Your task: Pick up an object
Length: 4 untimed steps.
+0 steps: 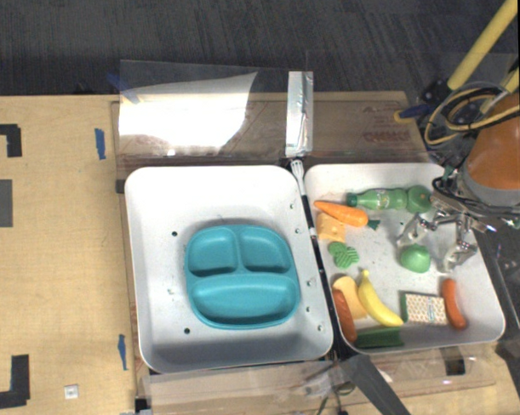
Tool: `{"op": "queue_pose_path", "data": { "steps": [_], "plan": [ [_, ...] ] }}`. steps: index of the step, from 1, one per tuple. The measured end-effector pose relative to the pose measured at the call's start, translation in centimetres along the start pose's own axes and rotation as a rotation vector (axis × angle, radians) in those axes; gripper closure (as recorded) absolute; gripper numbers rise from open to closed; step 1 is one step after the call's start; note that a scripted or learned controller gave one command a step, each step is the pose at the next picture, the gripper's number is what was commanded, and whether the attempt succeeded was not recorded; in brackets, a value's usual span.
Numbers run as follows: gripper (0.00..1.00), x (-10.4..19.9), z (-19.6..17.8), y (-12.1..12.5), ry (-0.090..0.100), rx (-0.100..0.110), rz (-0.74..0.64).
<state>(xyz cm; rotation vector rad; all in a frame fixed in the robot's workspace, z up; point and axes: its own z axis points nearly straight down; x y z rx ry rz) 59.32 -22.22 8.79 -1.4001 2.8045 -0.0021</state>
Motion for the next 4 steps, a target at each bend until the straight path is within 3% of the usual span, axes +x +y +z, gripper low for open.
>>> {"op": "queue_pose_path", "data": {
  "steps": [1, 2, 3, 4],
  "plan": [
    [0.00, 2.7, -0.1, 5.2, 0.000, 0.003, 0.110],
    [0.00, 1.0, -0.2, 9.8, -0.001, 0.005, 0.082],
    [0.00, -3.1, -0.1, 5.2, -0.002, 0.007, 0.054],
    [0.00, -4.6, -0.1, 4.3, -0.001, 0.005, 0.051]
  ]
}}
